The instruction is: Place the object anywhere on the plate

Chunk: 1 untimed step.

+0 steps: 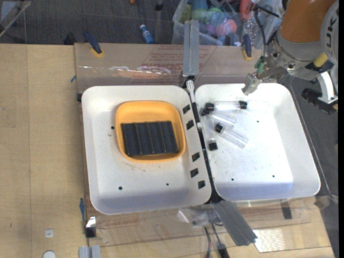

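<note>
The orange plate [150, 112] sits in the left bin [97, 160] and already carries a ribbed black block [149, 138]. The objects still to move are clear plastic tubes with black caps [228, 128], scattered in the upper left of the right bin [279, 171]. The gripper [251, 85] hangs over that bin's far rim, at about one o'clock from the tubes; whether it is released or clenched I cannot tell. To do this step well, I would descend at seven o'clock onto a single tube, straddling its short axis, since round clear tubes probably roll and slip.
</note>
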Available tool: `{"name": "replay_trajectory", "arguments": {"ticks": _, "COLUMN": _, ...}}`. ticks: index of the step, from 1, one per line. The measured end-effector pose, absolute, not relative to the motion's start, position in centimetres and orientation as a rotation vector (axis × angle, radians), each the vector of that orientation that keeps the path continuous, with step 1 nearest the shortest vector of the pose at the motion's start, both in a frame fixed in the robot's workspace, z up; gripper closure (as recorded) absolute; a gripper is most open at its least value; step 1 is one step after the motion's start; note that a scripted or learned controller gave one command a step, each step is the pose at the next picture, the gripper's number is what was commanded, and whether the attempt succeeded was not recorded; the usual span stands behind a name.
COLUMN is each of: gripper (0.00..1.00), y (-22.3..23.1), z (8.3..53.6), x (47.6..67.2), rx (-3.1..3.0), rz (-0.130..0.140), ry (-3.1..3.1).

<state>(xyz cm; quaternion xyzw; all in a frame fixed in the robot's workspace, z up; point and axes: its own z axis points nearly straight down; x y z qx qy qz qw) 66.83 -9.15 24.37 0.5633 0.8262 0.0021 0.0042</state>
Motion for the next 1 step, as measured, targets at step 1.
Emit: {"name": "replay_trajectory", "arguments": {"ticks": 1, "gripper": 1.0, "y": -11.17, "z": 27.32, "x": 66.78, "rx": 1.589, "rz": 0.003, "ry": 2.703}}
